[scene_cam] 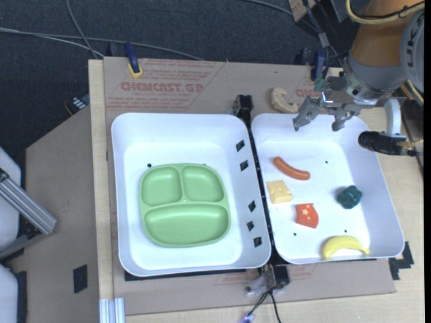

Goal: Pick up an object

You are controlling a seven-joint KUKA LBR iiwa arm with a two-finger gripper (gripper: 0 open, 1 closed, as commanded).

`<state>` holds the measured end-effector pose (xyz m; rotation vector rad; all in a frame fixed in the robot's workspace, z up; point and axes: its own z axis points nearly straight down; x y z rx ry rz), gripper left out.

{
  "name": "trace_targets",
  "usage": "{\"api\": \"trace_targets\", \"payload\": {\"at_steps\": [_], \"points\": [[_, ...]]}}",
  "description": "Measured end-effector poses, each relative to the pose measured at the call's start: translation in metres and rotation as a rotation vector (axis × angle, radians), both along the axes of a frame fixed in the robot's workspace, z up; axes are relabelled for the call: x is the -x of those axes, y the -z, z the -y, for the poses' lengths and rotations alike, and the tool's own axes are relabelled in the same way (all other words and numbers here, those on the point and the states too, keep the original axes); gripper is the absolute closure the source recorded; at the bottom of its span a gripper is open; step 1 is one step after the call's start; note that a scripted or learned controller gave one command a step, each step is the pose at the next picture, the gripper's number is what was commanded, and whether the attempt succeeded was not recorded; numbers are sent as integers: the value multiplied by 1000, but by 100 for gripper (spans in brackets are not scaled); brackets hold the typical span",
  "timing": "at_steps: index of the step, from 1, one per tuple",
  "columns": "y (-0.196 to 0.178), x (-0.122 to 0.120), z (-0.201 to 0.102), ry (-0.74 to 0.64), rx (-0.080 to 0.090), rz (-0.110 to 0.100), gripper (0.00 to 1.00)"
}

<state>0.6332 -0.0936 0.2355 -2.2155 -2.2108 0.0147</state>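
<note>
Looking down on the bench, I see my gripper [322,116] hanging over the far edge of the right bin [377,180], its two fingers [303,115] spread wide with nothing between them. The grey arm [387,39] with its orange band comes in over that bin's far right corner.

Below it, five things lie apart in the right bin. A sausage [291,168] rests slantwise near the bin's left wall, toward the far side. A yellow cheese block [279,191] sits just beside it, nearer me, and a red wedge [307,215] lies a little nearer still. A dark green lump [349,196] sits toward the right wall. A banana [344,246] lies along the near edge.

The left bin [128,180] carries a green divided tray [184,204], flat, toward its near side. A pale ring-shaped piece [285,100] lies on the bench just beyond the right bin's far left corner.
</note>
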Motion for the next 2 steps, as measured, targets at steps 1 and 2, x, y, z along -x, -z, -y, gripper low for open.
{"api": "trace_targets", "payload": {"at_steps": [1,2], "points": [[-8,-2,0,-2,1,14,0],[39,3,7,-1,0,8,0]]}}
